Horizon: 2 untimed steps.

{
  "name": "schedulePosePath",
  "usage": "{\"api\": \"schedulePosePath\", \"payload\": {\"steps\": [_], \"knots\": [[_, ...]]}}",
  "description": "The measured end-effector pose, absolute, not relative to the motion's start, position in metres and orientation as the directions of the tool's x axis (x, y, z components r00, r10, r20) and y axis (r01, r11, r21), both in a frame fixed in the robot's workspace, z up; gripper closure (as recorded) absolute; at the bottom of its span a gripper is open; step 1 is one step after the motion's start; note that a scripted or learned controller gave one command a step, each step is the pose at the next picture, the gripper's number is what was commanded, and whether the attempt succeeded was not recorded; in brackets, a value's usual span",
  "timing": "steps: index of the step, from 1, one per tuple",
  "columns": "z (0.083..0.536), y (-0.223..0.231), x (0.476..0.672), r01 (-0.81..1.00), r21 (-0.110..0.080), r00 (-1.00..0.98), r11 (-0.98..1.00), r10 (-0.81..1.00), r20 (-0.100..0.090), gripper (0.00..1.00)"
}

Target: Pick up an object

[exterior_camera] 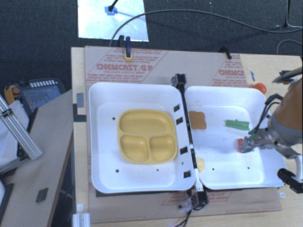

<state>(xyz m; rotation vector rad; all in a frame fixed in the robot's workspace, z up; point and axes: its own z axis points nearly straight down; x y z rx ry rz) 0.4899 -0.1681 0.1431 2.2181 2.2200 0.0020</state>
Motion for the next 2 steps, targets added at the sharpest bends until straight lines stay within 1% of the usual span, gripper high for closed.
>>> {"api": "schedulePosePath", "payload": {"steps": [1, 2], "knots": [[0.193, -0.167, 0.501, 1.0, 0.007, -0.004, 0.004, 1.0, -0.002, 1.0], [0.257, -0.169, 0.505, 1.0, 0.009, -0.005, 0.005, 1.0, -0.003, 1.0]]}}
